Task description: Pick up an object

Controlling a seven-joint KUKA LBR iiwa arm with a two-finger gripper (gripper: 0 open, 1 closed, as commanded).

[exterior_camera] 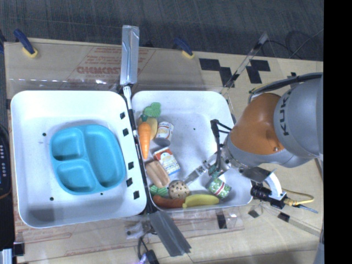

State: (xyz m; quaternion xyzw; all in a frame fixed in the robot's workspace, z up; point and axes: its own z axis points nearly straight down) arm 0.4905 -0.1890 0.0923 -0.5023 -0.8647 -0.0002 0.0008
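Can [219,187] sits just under gripper [212,172]; fingers' state we cannot tell; we centre over it before closing.

Even, bright overhead light; soft shadows, slight blur.

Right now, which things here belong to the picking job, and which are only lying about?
For the job:
- gripper, down in the right bin
- small can beside it
- carrot
- banana
- cookie
- hot dog

Lying about:
- blue tray in the left bin
- blue clamps on the bench edge
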